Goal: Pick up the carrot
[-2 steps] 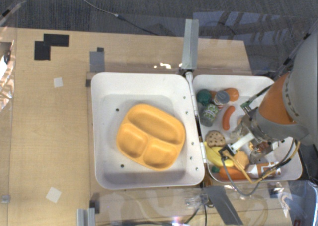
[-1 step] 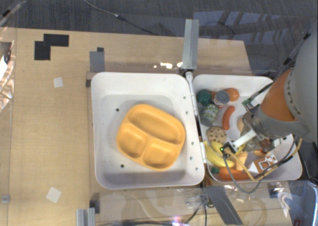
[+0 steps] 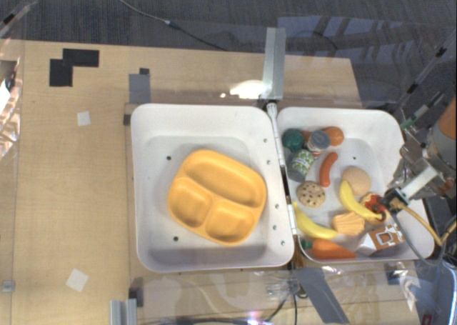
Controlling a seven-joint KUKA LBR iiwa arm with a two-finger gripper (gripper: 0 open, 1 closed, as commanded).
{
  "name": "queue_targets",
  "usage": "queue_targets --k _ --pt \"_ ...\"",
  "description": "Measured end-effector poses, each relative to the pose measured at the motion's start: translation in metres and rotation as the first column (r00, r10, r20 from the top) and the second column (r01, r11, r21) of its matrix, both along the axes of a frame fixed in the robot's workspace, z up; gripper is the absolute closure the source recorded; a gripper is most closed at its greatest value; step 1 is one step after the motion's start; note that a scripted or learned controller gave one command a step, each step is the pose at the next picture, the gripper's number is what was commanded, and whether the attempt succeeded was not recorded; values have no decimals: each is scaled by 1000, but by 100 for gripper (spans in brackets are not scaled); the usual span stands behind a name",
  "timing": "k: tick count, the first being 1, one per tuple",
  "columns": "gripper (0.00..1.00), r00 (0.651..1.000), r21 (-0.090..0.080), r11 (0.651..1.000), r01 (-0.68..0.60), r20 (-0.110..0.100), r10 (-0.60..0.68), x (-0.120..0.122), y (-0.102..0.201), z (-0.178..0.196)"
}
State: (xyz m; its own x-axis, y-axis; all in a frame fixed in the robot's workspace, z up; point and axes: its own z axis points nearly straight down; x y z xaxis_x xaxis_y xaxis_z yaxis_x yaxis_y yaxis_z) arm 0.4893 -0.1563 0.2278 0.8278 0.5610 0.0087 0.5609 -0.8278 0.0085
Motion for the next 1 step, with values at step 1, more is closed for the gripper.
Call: queue_targets --k 1 --pt "100 927 5 927 375 -13 -375 -1 73 -60"
